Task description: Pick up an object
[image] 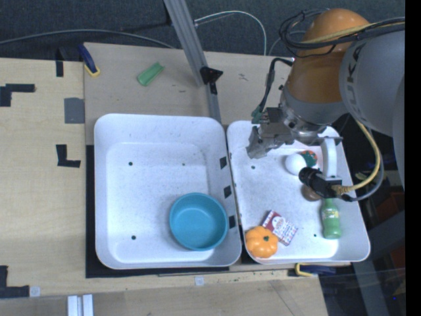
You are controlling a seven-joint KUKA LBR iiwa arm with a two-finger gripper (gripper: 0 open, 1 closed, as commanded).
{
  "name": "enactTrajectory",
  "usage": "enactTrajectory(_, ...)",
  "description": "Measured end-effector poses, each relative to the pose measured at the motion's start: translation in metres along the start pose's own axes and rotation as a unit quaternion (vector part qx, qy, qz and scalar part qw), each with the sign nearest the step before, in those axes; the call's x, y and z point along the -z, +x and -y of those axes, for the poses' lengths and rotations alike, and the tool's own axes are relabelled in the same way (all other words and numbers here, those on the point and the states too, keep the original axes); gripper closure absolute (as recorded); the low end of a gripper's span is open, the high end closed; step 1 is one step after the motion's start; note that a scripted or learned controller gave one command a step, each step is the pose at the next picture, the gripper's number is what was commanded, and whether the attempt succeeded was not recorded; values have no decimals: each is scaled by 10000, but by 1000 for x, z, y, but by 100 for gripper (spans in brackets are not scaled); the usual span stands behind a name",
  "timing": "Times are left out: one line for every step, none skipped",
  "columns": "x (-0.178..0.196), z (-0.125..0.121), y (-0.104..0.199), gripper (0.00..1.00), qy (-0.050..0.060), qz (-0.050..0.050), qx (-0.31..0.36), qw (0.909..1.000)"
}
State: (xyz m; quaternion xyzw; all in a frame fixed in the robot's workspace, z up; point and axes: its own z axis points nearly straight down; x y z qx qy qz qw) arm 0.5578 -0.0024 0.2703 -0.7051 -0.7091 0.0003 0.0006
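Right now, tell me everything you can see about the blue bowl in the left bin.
The blue bowl is round, light blue and smooth, plastic by the look of it, with a plain rim and a slightly darker inside. It stands upright, mouth up, and looks empty. It sits on the floor of the left white bin, in the near right corner, close against the wall that meets the right bin. Nothing else touches it, and the claw is over the other bin.
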Motion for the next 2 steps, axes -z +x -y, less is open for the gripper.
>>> enactTrajectory(-6,-18,49,100,0,-1,2,10000)
enactTrajectory(-17,-36,92,100,0,4,-2,10000)
